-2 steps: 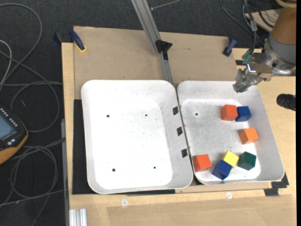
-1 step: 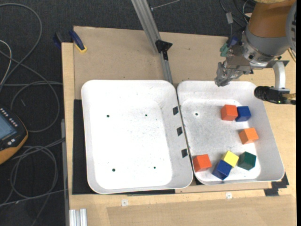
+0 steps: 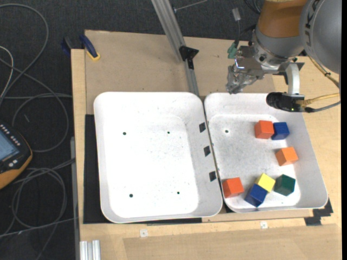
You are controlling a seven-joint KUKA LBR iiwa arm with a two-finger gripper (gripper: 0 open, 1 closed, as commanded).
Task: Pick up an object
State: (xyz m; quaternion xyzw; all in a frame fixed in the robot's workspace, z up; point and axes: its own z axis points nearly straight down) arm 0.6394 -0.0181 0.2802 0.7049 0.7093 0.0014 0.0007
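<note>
Several small blocks lie in the right bin. An orange block touches a blue block near the back. Another orange block sits by the right wall. Along the front are a third orange block, a yellow block leaning on a blue block, and a green block. My gripper hangs above the right bin's back left corner, well apart from all the blocks. I see nothing held in it.
The left bin adjoins the right one, with black clips along the shared wall. A slanted metal pole crosses behind the bins. A black sensor hangs off the wrist over the right bin's back edge. Cables lie at left.
</note>
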